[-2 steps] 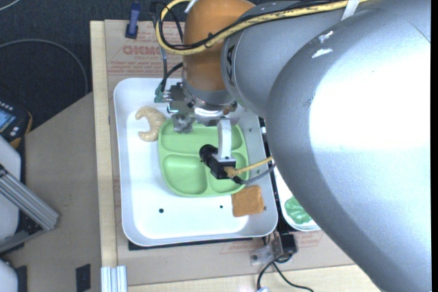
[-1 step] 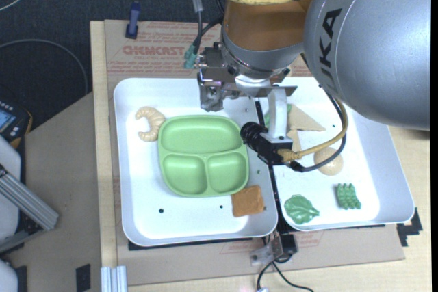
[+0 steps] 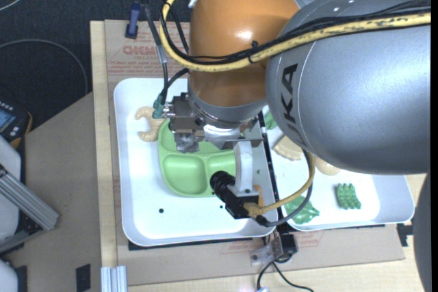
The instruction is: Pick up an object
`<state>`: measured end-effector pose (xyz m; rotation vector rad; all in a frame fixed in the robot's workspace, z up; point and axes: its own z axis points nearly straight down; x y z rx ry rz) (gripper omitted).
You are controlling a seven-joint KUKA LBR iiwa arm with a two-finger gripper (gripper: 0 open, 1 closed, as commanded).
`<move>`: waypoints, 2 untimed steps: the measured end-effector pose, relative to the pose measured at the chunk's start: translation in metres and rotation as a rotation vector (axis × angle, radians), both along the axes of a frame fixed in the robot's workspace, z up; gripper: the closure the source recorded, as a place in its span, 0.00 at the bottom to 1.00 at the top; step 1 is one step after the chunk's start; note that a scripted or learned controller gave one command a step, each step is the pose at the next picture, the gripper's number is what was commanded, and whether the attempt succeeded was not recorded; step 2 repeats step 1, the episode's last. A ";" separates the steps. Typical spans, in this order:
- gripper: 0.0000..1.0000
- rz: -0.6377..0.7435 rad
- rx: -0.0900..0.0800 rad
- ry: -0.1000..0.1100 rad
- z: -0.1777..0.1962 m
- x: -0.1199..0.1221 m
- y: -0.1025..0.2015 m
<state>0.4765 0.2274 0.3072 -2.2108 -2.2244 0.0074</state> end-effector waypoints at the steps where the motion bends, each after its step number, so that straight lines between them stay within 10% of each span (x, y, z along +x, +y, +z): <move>1: 1.00 -0.005 0.008 -0.028 0.192 0.051 -0.003; 2: 1.00 -0.005 0.008 -0.028 0.192 0.051 -0.003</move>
